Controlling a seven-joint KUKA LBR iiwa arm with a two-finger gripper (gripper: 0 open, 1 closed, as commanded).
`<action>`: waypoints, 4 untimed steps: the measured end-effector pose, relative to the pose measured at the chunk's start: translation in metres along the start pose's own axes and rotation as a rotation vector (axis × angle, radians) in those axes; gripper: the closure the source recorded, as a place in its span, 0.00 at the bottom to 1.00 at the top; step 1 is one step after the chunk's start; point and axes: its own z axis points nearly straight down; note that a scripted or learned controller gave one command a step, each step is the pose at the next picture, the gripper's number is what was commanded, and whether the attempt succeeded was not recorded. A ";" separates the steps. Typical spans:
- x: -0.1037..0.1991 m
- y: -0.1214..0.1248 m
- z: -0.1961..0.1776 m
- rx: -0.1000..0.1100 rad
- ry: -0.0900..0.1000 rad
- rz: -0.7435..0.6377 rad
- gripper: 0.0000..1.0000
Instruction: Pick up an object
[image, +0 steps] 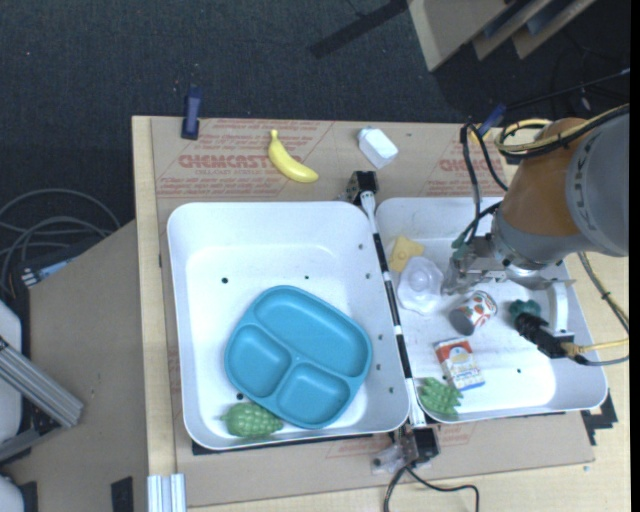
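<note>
on the tan cardboard-covered tabletop the left white shallow bin holds a blue three-compartment plastic tray, and a bumpy green round toy lies just beside that tray's lower left corner, touching it. behind the tray, outside the bin on the tabletop, rest a small dark blue block, a yellow toy banana and a small white block. to the right of the tray, in the right white shallow bin, lie a pale yellow piece, a clear plastic cup, a grey-and-red small can, a red-and-white printed carton and a green leafy toy at the near corner. the grey arm with its orange band reaches over this bin, and the hand sits low between the clear cup and the can; whether it is apart or together cannot be told.
</note>
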 end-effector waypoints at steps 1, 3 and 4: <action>0.000 0.000 0.000 0.000 0.000 0.000 0.00; -0.083 0.041 0.010 0.001 -0.001 -0.002 0.00; -0.019 0.009 -0.085 0.000 0.001 -0.004 0.00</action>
